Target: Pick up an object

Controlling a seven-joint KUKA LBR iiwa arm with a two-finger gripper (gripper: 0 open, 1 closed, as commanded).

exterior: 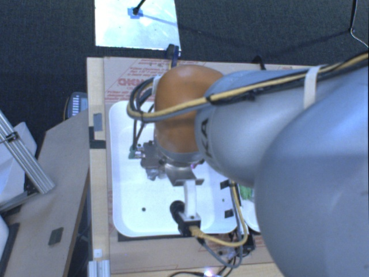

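One arm (288, 143) hides much of the bin (123, 172).

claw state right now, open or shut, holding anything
Claw: cannot be told from this angle; it hangs over the white bin.

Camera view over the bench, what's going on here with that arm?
The grey arm reaches in from the right and hangs over the left white bin, its orange band and wrist covering the bin's middle. Whether it has grasped anything is hidden under the wrist. A small dark speck lies on the bin floor.
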